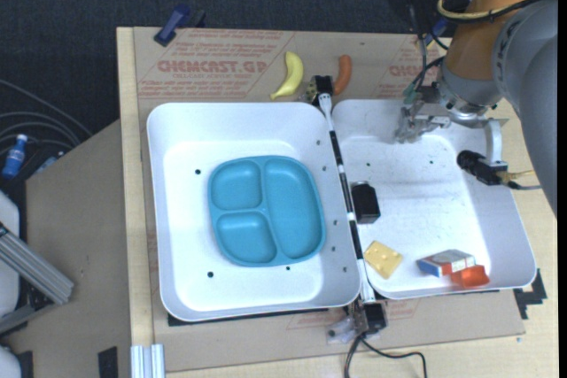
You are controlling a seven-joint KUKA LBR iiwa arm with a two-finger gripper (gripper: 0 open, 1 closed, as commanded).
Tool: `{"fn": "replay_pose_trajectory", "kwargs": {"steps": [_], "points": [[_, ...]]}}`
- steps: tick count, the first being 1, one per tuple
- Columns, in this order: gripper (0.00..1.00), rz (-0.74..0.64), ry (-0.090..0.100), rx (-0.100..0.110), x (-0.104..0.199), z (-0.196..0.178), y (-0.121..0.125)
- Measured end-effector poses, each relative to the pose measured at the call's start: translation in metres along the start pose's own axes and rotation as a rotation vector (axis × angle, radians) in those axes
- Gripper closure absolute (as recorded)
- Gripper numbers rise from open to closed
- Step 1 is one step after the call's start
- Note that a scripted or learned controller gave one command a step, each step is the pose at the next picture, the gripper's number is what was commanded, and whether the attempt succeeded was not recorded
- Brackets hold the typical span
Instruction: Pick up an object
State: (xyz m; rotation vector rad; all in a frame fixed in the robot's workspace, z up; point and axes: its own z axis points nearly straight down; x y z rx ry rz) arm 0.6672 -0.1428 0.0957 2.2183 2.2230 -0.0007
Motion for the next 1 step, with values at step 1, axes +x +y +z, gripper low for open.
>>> {"fn": "replay_pose_trajectory", "kwargs": {"steps": [1], "points": [[1.00,-0.001,-0.001,-0.001,0.0002,-0.0103,0.0005]]}}
